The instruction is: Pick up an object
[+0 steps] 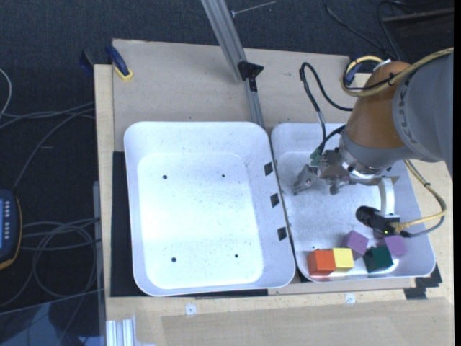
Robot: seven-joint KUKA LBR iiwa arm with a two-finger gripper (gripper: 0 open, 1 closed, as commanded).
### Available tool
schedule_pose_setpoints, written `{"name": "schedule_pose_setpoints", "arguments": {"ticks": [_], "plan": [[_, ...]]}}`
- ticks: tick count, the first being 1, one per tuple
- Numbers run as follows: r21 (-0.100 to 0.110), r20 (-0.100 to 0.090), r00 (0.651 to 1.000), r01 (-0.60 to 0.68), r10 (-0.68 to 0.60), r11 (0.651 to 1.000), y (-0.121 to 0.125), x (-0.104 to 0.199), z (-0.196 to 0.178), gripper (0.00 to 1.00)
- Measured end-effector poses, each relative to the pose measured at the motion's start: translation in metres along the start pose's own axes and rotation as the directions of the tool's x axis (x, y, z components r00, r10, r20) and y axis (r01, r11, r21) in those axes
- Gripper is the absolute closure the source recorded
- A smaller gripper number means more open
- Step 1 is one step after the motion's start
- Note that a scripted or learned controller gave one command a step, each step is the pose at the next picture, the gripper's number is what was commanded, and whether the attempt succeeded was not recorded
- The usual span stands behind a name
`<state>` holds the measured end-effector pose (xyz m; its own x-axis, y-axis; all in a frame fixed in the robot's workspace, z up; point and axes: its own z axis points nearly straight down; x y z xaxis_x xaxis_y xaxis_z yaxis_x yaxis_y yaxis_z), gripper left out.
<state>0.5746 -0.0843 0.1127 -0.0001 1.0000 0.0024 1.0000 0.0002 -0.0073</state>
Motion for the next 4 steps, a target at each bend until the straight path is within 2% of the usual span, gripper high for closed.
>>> {"name": "schedule_pose_setpoints", "arguments": {"ticks": [1,2,3,4], "plan": [[-0.008,0.001,1.000,0.000,0.000,1.000,0.002,0.000,-0.014,1.00],[-0.016,0.003,1.000,0.001,-0.001,1.000,-0.001,-0.001,-0.078,1.00],[-0.013,0.003,1.000,0.001,-0.001,1.000,0.001,-0.001,-0.097,1.00],[-0.011,0.000,1.000,0.007,-0.007,1.000,0.008,0.056,-0.111,1.00]]}}
